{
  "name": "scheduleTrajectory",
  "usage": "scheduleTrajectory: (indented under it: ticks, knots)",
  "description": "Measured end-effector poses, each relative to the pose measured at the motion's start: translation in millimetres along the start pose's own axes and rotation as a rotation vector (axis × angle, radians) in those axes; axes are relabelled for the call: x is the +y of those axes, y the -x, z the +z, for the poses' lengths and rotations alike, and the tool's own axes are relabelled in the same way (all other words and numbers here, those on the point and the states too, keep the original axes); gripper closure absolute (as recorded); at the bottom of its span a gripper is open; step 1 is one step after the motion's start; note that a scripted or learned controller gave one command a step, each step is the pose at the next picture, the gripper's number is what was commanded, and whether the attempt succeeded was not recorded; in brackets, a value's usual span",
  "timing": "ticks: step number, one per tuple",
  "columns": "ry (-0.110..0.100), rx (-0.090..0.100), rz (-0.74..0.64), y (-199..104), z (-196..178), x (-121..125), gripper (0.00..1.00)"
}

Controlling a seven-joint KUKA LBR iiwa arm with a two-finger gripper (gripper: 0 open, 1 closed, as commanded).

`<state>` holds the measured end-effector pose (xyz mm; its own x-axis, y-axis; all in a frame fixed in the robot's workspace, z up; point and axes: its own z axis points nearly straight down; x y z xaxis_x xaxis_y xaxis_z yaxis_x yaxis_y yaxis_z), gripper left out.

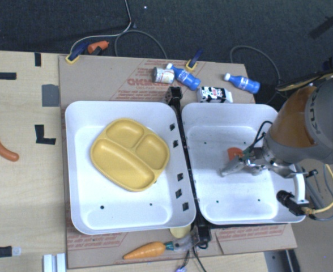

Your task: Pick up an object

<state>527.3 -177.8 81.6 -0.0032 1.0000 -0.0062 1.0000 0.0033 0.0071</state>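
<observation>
A small orange-red object (234, 152) lies in the right bin (212, 208), near its middle. My gripper (233, 164) reaches in from the right and hangs low over the bin floor, just below and right up against that object. Whether it touches the object is unclear at this size. The grey arm with its orange band (294, 120) covers the bin's right side.
A yellow divided plate (131, 153) fills much of the left bin (81, 208). Behind the bins lie two blue bottles (187, 78) (243, 83), a white can (163, 74) and a black-and-white pack (214, 94). A carrot (145, 251) lies in front, a sausage (3, 148) far left.
</observation>
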Motion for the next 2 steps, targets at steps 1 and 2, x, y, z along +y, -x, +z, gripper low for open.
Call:
scheduleTrajectory:
  ticks: [1, 2]
  knots:
    - [0.002, 0.004, -0.005, -54, -5, 93, 0.0]
    - [0.001, 0.004, 0.004, -22, -6, 49, 0.0]
